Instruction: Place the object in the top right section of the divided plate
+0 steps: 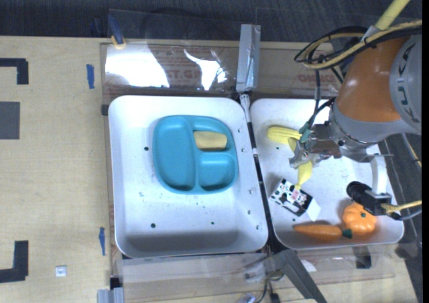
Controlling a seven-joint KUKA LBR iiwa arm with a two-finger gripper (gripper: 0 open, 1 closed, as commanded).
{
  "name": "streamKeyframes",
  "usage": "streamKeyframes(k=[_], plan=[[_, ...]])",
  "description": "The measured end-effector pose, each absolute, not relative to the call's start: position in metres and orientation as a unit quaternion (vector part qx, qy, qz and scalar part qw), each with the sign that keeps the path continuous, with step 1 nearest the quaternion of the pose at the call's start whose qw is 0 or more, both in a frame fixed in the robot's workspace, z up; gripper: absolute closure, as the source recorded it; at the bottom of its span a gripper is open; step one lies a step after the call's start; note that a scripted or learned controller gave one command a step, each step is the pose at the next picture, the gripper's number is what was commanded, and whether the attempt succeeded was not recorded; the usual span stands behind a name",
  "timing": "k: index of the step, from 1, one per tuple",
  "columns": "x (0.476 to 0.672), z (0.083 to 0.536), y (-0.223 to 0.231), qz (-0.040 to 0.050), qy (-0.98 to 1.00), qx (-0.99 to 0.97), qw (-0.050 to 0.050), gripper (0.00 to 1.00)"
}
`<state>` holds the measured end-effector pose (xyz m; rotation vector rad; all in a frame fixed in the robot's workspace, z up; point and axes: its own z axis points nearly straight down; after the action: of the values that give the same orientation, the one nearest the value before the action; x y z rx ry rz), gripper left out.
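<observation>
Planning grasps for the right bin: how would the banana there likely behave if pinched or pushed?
The banana is curved and elongated, so a push would probably swing it round rather than roll it. Its smooth yellow surface may slip in a pinch. It looks stiff, perhaps a light toy. The claw is right above it.

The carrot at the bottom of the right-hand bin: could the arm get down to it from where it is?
Probably yes. The carrot lies uncovered, with the end effector above the banana in the same bin. The pumpkin touches its leafy end and the bin wall is close.
</observation>
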<state>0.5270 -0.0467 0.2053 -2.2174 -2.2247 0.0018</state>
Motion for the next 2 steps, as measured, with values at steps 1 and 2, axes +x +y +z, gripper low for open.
streamKeyframes(k=[1, 2], plan=[[0.544, 0.243, 0.035, -0.0014, -0.751, -0.66, -0.001, 1.0], [0.512, 0.278, 0.083, -0.0016, -0.754, -0.657, -0.001, 1.0]])
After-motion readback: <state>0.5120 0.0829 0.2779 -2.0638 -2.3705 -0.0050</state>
